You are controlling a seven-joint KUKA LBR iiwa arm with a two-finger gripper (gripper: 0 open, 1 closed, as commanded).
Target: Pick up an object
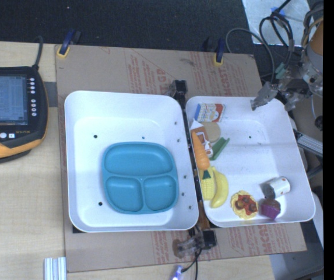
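Note:
My gripper [274, 100] hangs over the far right rim of the right bin [266, 150], and its two grey fingers [259, 99] stand apart with nothing between them. The bin's toys lie below and to its left. Along the left wall are a small white carton [208, 112], a beige round piece [212, 131], an orange carrot [200, 151], a green piece [220, 147] and a yellow banana [219, 189]. Near the front edge sit a yellow disc with red topping [244, 204], a purple piece [270, 208] and a white can [277, 186].
The left bin [85, 133] holds a blue divided plate [140, 177]. A tablet-style pendant [6, 112] rests on the bench at far left. Cables [277, 31] loop above the gripper at the back right. Clamps join the bins where they meet.

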